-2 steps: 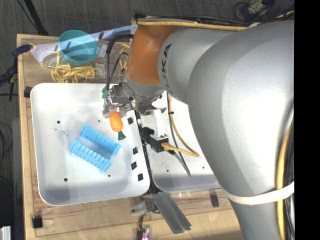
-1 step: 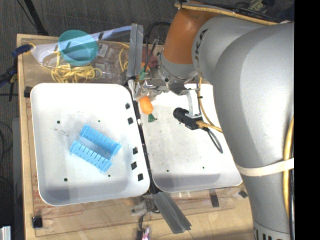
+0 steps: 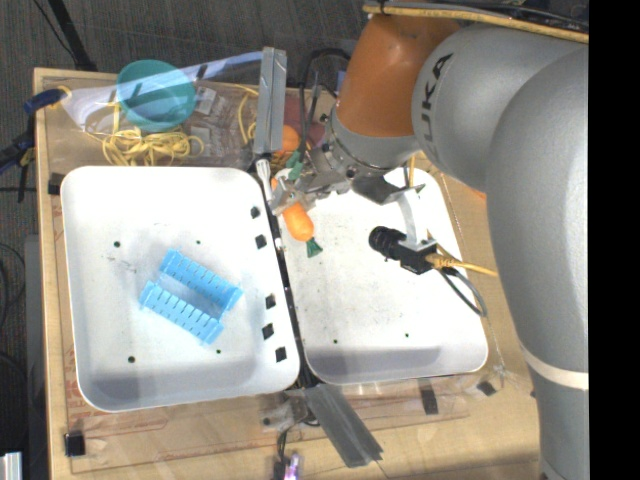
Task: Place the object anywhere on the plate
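Gripper [image 3: 297,186] is hovering low over the far left corner of the right bin [image 3: 380,318], right against the divide between the two bins. Clenched or released? I can't tell from here, it's too crowded in there. Big grey arm [image 3: 500,118] sweeps in from the right, its orange band sitting just above the wrist.

Left bin [image 3: 100,218] has one thing in it: a blue ribbed rack [image 3: 190,296], lying at a slant a little below the middle, well apart from the gripper.

Beyond the left bin, on the bench [image 3: 200,430], there's a round teal dish [image 3: 155,93] with a tangle of yellow cord [image 3: 145,148] just in front of it.

And the small stuff: the orange toy [image 3: 298,225], carrot-like, is inside the right bin just below the gripper, close to the left wall, with a green tip [image 3: 313,249] pointing down and right. Whether the gripper is touching it, I can't make out.
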`<state>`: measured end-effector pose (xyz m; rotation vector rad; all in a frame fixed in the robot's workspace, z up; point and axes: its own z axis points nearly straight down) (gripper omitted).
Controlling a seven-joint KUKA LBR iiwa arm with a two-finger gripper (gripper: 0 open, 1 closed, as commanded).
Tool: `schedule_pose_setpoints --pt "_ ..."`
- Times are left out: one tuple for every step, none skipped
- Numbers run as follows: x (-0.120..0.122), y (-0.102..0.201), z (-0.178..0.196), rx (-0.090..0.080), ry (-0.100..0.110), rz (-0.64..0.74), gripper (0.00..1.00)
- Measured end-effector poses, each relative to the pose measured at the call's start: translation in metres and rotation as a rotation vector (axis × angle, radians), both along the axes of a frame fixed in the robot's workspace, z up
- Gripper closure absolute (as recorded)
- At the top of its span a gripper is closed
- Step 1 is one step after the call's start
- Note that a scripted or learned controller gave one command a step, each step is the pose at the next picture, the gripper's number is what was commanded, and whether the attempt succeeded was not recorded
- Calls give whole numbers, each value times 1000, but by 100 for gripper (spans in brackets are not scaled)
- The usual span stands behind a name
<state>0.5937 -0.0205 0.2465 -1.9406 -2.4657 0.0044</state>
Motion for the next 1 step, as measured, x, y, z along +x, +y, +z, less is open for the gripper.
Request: schedule_pose_setpoints --pt "-29 36 -12 0 1 129 100"
